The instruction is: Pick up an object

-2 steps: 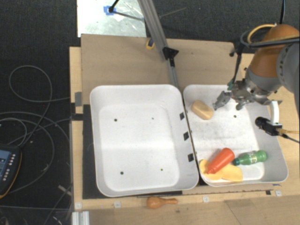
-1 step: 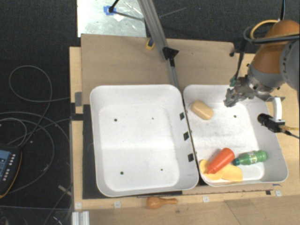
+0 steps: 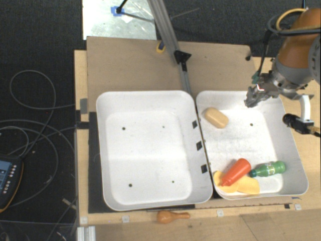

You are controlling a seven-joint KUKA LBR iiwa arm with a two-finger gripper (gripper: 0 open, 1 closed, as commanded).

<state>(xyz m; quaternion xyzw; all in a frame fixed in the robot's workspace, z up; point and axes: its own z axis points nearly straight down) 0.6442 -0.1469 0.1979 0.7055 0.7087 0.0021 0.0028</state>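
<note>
So the bench [image 3: 130, 64] is a flat brown board filling most of the frame, with two shallow white bins sitting side by side on it, edges touching in the middle. The left bin [image 3: 145, 149] is a smooth, rounded-corner tray with lots of bare floor, so plenty of open room there. The right bin [image 3: 251, 134] has its stuff split up: a tan rounded block [image 3: 215, 118] near its upper left corner, long axis running upper left to lower right, well apart from the cluster along the lower edge. Down there an orange carrot-shaped toy [image 3: 236, 171] points lower left to upper right, lying on a flat yellow piece [image 3: 243, 186], and a glossy green bottle [image 3: 268, 169] lies on its side just beside it, roughly horizontal. The middle of that bin is bare. The arm [image 3: 298, 54] comes in at the upper right, and its gripper [image 3: 252, 99] hangs over the bin's upper right area; can't tell whether the fingers are spread or closed. A small orange thing [image 3: 172, 216] sits on the bench below the left bin.
</note>
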